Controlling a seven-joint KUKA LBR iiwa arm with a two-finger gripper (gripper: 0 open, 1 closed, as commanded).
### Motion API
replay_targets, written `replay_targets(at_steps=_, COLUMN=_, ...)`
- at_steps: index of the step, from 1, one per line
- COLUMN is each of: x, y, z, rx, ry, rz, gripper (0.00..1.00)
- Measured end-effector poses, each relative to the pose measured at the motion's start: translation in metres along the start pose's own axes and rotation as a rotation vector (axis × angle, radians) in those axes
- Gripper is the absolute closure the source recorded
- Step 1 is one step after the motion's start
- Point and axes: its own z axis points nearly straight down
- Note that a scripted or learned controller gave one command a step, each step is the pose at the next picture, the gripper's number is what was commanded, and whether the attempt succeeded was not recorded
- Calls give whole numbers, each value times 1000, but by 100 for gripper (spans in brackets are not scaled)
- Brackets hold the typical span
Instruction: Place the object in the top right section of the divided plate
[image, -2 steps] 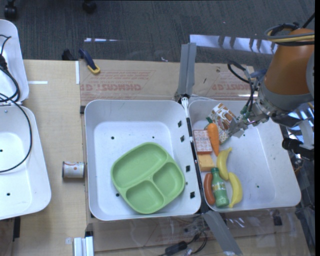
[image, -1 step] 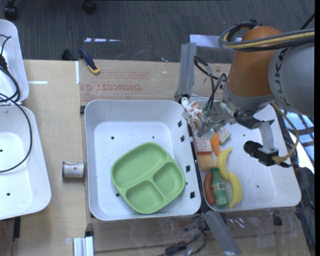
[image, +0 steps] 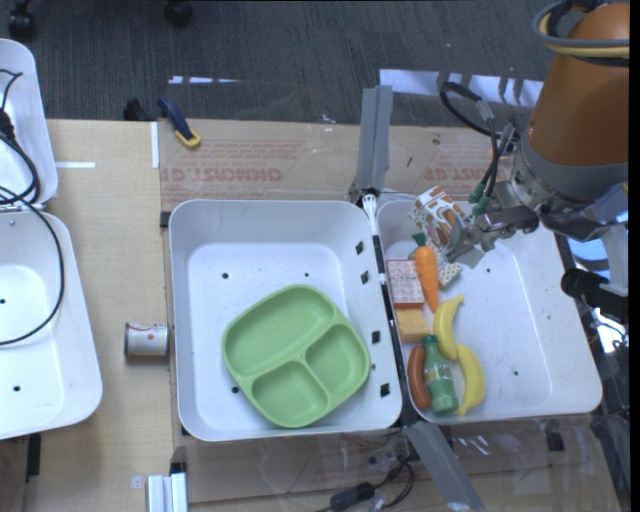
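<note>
A light green divided plate (image: 296, 355) lies tilted in the left bin (image: 200, 250), with nothing in its three sections. The right bin (image: 540, 330) holds toy food along its left side: an orange carrot (image: 427, 273), a yellow banana (image: 458, 345), a green bottle (image: 440, 375), a red sausage (image: 417, 378), a pink block (image: 403, 282), a yellow cheese block (image: 411, 322) and a white-and-orange carton (image: 436, 212). My gripper (image: 458, 245) hangs low over the right bin's upper left, just right of the carrot's top and below the carton. Nothing can be seen held in it.
A small can (image: 147, 340) lies on the bench left of the left bin. A yellow-and-blue tool (image: 178, 125) rests at the bench's back left. A white basin with black cables (image: 40, 330) stands at the far left. A grey divider post (image: 374, 140) rises between the bins.
</note>
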Motion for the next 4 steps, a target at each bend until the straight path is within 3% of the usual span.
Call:
replay_targets(at_steps=1, x=70, y=-36, z=98, rx=3, ry=2, rz=-37, gripper=100)
replay_targets(at_steps=2, x=71, y=-35, z=76, rx=-1, ry=0, rz=-66, gripper=100)
replay_targets(at_steps=3, x=47, y=-40, z=41, rx=-2, ry=0, rz=-288, gripper=100)
replay_targets(at_steps=4, x=147, y=-18, z=118, rx=2, ry=1, rz=-430, gripper=100)
